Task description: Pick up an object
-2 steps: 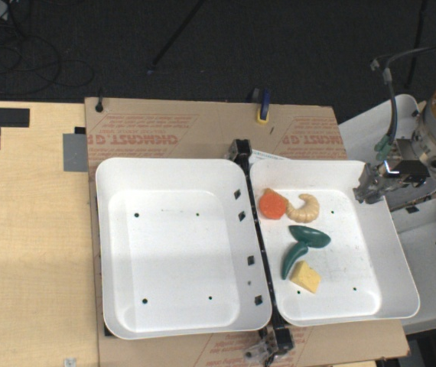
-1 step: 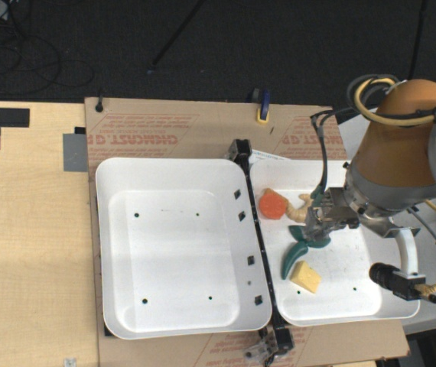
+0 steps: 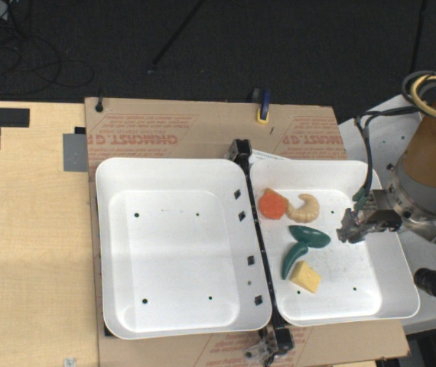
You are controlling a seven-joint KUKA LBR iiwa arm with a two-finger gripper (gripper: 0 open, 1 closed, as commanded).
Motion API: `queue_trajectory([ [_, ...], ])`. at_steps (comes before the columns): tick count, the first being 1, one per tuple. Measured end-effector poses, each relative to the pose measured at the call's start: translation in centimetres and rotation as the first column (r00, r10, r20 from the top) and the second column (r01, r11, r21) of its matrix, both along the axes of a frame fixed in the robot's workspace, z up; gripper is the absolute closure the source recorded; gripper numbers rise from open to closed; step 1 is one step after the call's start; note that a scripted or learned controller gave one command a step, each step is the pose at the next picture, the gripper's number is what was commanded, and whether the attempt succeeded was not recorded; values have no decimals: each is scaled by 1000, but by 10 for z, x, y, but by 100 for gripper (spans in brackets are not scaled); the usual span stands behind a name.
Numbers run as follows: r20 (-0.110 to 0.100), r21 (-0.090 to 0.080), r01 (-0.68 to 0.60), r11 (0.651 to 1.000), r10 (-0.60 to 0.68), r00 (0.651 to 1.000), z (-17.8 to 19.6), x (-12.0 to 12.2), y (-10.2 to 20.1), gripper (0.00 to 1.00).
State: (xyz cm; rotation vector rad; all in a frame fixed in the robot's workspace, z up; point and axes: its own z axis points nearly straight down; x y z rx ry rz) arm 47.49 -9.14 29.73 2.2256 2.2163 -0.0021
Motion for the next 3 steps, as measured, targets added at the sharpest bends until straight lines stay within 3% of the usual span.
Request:
queue_trajectory([
  [1, -5, 3, -5, 1000, 5, 1000, -21, 1, 11, 100],
  [2, 8, 3, -14, 1000, 14, 1000, 18, 116, 88, 100],
  [3, -7, 1, -2, 1000, 2, 1000, 3, 59, 67, 100],
])
